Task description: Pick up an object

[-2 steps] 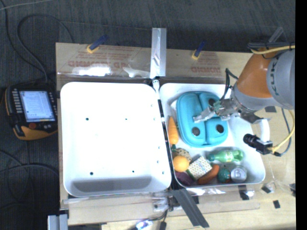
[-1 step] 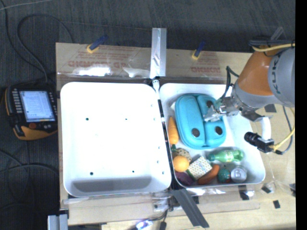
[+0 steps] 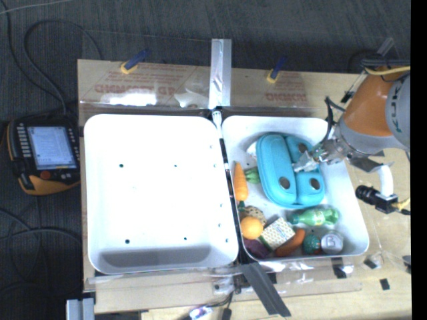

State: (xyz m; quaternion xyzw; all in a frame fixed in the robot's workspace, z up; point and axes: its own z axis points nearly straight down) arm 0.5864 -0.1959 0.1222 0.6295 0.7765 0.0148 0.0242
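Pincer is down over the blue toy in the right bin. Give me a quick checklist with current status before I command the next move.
1. Pincer positioned over a target: ok, it sits at the right edge of the blue toy.
2. Finger opening confirmed: cannot tell, too small and blurred.
3. Toy actually held: cannot tell.
4. Neighbours crowding the grasp: ok, the green bottle and carrot lie apart from the contact area.
5. Clearance from the right bin wall: ok, the pincer is inside the rim.
6. Left bin free as a drop zone: ok.
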